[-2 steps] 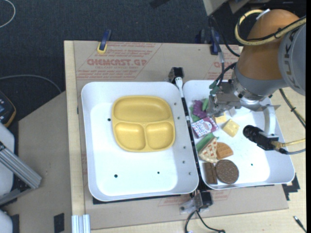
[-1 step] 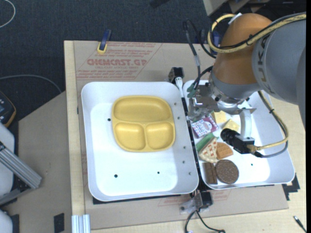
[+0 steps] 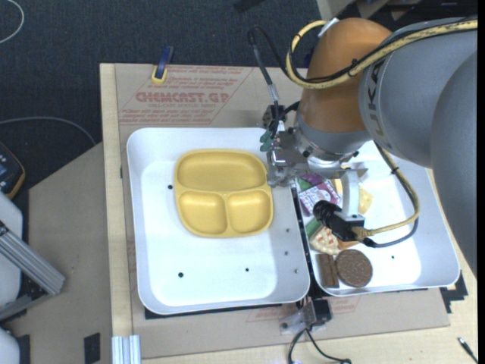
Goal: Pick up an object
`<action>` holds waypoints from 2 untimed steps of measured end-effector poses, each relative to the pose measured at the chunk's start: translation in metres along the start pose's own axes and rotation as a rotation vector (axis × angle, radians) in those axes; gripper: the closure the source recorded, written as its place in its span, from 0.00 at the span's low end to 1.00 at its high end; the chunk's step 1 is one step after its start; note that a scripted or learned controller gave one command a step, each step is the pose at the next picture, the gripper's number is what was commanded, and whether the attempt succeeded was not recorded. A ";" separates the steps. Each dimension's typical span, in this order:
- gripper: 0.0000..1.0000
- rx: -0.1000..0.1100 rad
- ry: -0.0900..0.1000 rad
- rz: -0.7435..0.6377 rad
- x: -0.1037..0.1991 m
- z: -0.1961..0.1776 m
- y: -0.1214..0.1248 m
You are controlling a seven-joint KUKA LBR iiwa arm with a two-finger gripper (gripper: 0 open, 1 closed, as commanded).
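Observation:
A yellow three-compartment plate (image 3: 223, 192) lies in the left white bin (image 3: 159, 264). The right white bin (image 3: 424, 268) holds several small items: a purple-and-white packet (image 3: 314, 196), a pale yellow piece (image 3: 364, 200), a cracker-like wedge (image 3: 326, 240), a brown bar (image 3: 328, 268) and a round brown cookie (image 3: 354, 268). The arm's orange band (image 3: 341, 59) and grey wrist hang over the right bin's upper left part. My gripper (image 3: 282, 165) reaches down at the divider between the bins, beside the plate's right edge and just above the packet.
The bins rest on a cardboard sheet (image 3: 189, 93) with red lettering. A yellow-and-blue clip (image 3: 161, 68) sits at its top edge. Cables trail from the wrist across the right bin. Dark floor surrounds the bench.

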State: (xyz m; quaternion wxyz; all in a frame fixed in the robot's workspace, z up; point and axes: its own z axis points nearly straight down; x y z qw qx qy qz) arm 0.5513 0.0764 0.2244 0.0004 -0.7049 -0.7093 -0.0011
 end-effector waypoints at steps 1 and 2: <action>1.00 -0.002 -0.002 0.005 -0.003 -0.009 0.011; 1.00 0.005 -0.002 0.006 0.004 0.005 0.001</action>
